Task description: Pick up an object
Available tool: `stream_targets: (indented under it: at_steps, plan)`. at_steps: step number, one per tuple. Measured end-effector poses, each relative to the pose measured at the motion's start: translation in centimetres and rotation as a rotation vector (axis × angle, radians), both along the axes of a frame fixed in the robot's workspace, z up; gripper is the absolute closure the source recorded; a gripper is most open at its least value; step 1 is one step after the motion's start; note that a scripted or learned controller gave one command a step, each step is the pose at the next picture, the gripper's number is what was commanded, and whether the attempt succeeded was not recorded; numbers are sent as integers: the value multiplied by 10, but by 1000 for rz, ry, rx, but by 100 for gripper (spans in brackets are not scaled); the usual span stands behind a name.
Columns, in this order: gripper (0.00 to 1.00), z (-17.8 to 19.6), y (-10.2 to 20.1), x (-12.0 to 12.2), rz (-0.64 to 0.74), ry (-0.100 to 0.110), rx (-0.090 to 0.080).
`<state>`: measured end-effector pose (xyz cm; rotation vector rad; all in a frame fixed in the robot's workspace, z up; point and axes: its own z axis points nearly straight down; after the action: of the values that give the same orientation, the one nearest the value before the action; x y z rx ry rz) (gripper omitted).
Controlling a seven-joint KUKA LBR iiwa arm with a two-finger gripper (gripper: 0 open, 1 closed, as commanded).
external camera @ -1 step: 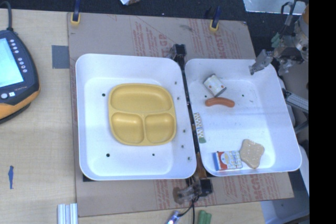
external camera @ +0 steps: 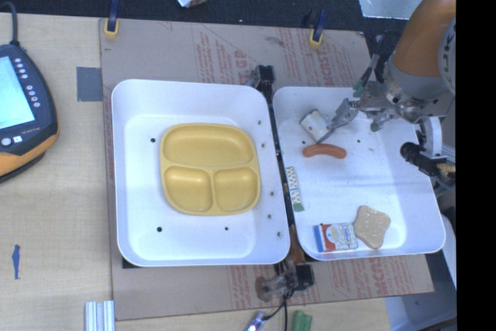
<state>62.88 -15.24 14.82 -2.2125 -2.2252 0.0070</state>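
Orange-red sausage [external camera: 324, 152], slim, curved, glossy, lying flat in right bin [external camera: 403, 190]

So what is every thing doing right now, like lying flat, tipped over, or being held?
Yellow tray: flat in the left bin, right side up, nothing in its three sections.
Sausage: lying flat in the right bin, not held.
Small white packet: lying beside the gripper, grip unclear.
Carton: lying flat on its side.
Bread slice: lying beside the carton, touching it.
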Motion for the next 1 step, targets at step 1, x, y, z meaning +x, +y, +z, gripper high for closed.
stream_targets:
  at_steps: [1]
  plan:
    - [0, -43, 12, -14, -2, -6, -2]
